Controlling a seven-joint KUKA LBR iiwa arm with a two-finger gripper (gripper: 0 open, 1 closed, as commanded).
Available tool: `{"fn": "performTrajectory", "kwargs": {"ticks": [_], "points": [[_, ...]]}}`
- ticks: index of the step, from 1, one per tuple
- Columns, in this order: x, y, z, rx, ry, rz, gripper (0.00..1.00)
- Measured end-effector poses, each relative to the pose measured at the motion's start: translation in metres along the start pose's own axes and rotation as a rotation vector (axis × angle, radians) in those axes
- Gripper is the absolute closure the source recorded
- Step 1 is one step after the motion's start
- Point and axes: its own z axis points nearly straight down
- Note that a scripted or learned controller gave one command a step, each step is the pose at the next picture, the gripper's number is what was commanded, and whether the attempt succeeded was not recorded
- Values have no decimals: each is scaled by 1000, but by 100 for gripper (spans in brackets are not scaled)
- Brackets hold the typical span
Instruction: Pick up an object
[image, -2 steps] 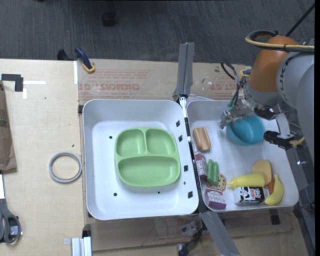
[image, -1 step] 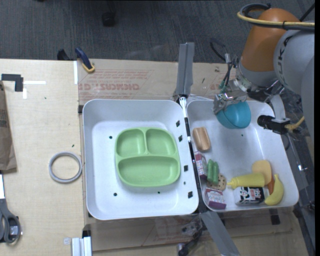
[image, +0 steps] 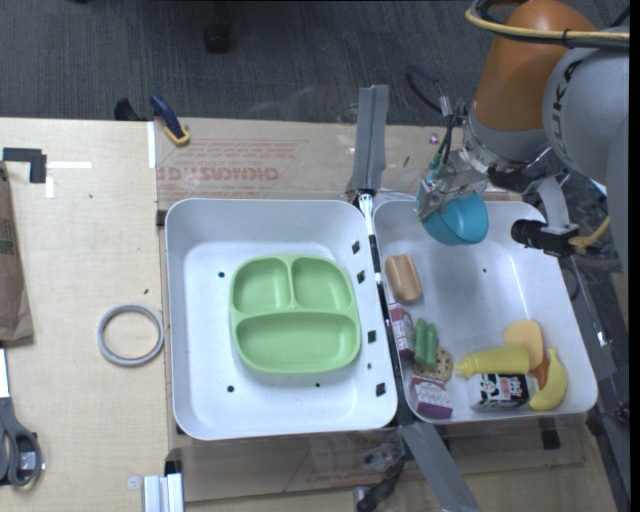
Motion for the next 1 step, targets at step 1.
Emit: {"fn": "performTrajectory", "kwargs": {"ticks": [1], "points": [[18, -39, -36, 2, 1, 72, 100]]}}
